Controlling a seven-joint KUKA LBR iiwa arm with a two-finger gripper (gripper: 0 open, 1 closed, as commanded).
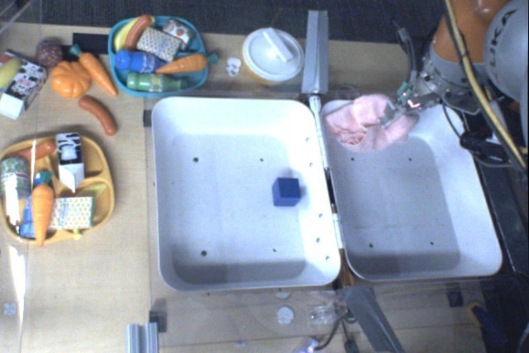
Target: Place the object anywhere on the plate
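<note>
Blue, small and square, the cube point(287, 191) sits alone in the left bin point(190, 145), right of the bin's middle and near the wall it shares with the right bin point(463, 227). Nothing lies near it on the white floor. In the right bin's far left corner is a crumpled pink cloth point(364, 121), and the gripper point(408, 102) hangs just at the cloth's right edge; whether it grips the cloth or is parted cannot be told. The arm point(488, 21) bends in from the upper right, orange band high and wrist tipped down toward the cloth, cables looping along it. Beyond the bins a white lidded bowl point(274, 54) stands on the bench, with a blue dish point(157, 54) of toy food to its left. A yellow dish point(58, 188) of toy food rests at the bench's left edge, and loose toy vegetables point(83, 83) lie between the two dishes. Two bins, one cube, one cloth, two dishes.
</note>
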